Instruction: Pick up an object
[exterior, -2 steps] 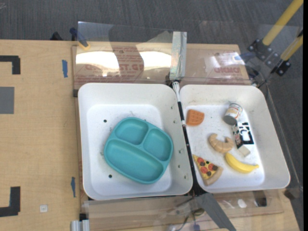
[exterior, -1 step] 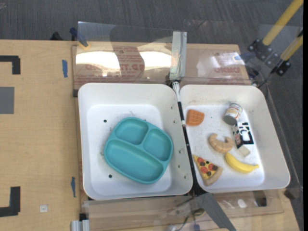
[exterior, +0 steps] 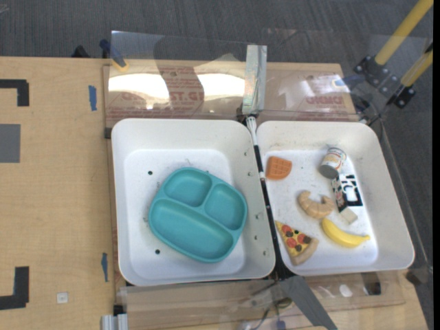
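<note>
Plainly the pickable pieces — banana (exterior: 344, 234), croissant (exterior: 314, 205), pizza slice (exterior: 297, 241) — are lying loose in the right bin (exterior: 392, 184), spaced for grasping; a teal plate (exterior: 199, 214) is occupying the left bin (exterior: 130, 150) — the gripper's state I cannot tell

We're looking down on a robotics lab set-up, no mistake. A plywood counter (exterior: 48, 205) carries black marker squares (exterior: 15, 93) and blue tape tabs (exterior: 92, 97) over at nine o'clock. Two shallow white bins (exterior: 130, 143) sit side by side at centre, with clear plastic shields (exterior: 179, 60) standing behind them at twelve. Grey carpet (exterior: 206, 5) lies beyond, and at one o'clock there's a yellow pole in a black clamp (exterior: 395, 53).
</note>
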Controlling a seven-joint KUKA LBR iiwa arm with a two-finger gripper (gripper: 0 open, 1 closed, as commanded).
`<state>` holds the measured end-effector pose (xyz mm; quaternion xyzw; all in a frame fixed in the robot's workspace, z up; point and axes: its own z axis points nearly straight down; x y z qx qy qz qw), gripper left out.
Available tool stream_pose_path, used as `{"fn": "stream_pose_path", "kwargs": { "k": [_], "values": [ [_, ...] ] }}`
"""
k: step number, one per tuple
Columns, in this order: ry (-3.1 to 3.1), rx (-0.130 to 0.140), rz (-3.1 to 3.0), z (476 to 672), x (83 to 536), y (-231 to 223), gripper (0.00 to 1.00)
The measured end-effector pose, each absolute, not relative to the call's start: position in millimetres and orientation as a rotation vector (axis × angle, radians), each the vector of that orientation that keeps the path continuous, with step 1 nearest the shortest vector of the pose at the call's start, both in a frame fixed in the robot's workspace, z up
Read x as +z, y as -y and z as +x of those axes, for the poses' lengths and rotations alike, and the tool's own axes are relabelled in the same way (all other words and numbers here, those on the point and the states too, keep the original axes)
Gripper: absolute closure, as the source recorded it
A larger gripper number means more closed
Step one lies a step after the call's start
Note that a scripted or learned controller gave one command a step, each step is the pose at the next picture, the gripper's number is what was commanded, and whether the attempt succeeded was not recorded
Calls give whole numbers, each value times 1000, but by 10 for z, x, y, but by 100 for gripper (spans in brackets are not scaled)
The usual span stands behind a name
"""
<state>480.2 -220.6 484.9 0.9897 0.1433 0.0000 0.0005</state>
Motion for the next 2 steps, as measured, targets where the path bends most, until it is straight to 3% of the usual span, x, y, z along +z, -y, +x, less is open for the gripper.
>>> {"fn": "stream_pose_path", "kwargs": {
  "k": [1,2],
  "values": [
    [-1515,-3,2754,4800,4852,2000,100],
    [-983,-1,2983,4800,4846,2128,100]
  ]
}}
